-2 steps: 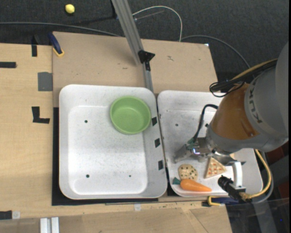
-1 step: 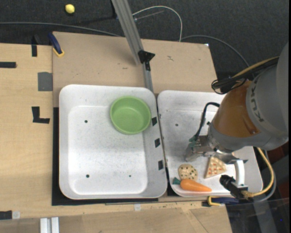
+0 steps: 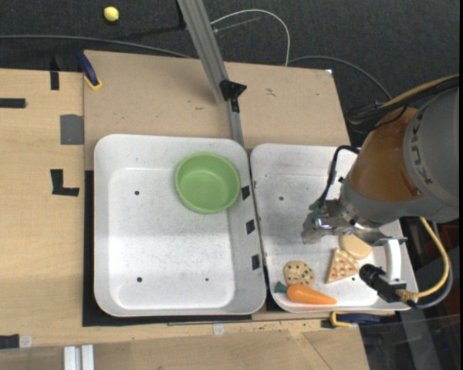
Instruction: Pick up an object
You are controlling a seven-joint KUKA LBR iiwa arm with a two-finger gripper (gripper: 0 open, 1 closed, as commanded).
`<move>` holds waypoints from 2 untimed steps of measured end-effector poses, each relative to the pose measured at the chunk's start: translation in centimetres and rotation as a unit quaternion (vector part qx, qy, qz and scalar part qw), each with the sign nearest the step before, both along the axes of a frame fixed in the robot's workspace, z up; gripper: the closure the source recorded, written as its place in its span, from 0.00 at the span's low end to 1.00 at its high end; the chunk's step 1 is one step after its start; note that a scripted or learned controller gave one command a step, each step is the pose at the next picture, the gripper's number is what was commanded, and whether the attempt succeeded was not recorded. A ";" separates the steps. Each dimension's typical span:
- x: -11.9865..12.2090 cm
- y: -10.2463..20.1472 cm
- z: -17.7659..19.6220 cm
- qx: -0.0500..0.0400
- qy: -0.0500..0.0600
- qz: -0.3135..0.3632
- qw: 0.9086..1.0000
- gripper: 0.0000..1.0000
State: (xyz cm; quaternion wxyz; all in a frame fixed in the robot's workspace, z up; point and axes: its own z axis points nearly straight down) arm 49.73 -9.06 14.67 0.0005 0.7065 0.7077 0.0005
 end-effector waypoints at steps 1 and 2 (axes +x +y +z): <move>0.1 0.0 5.2 0.000 -0.001 0.000 1.000 1.00; 2.3 5.5 4.9 0.001 0.001 0.003 1.000 1.00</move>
